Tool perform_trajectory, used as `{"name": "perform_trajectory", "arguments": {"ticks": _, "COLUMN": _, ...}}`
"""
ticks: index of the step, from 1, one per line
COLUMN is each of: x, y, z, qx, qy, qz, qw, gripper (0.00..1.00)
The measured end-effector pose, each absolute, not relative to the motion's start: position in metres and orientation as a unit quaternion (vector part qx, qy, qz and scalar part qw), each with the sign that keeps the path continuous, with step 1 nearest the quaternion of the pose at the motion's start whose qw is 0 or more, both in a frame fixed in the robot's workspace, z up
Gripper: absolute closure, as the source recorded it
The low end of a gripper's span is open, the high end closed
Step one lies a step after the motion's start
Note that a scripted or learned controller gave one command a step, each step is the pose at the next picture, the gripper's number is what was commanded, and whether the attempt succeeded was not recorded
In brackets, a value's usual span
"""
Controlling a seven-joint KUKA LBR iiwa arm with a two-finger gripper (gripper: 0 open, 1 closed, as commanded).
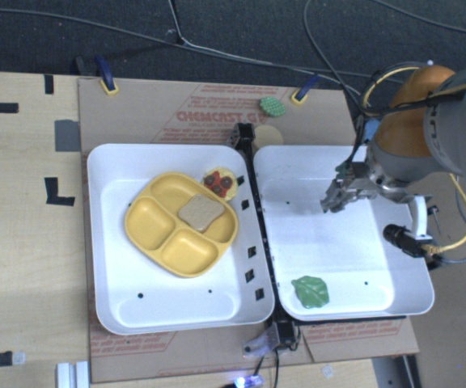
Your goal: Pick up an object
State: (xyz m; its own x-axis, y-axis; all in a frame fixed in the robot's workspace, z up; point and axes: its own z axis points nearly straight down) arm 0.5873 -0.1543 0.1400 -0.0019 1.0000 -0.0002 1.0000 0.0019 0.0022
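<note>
Far to the claw's left, in the other bin, lies a yellow tray with a tan slice in its upper right compartment and a small red-and-dark bit just past the tray's top corner. The tray sits cornerwise, its long axis running from upper left down to lower right.

The green leaf lies in the right bin, below the claw and a little left of it, well apart from it, near the front wall. It is a roundish lump; its slightly longer side runs across the bin.

The claw hangs over the right bin's upper part, tips aimed down and left, fingers close together with nothing between them.

Both bins rest on a cardboard sheet on a pale wood bench. A green scrap sits on the cardboard above and left of the claw. Dark carpet and cables lie beyond.
</note>
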Motion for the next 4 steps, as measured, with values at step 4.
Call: {"name": "perform_trajectory", "arguments": {"ticks": 4, "x": 0.578, "y": -0.059, "z": 0.243, "qx": 0.705, "qy": 0.710, "qz": 0.0003, "qw": -0.001, "gripper": 1.00}}
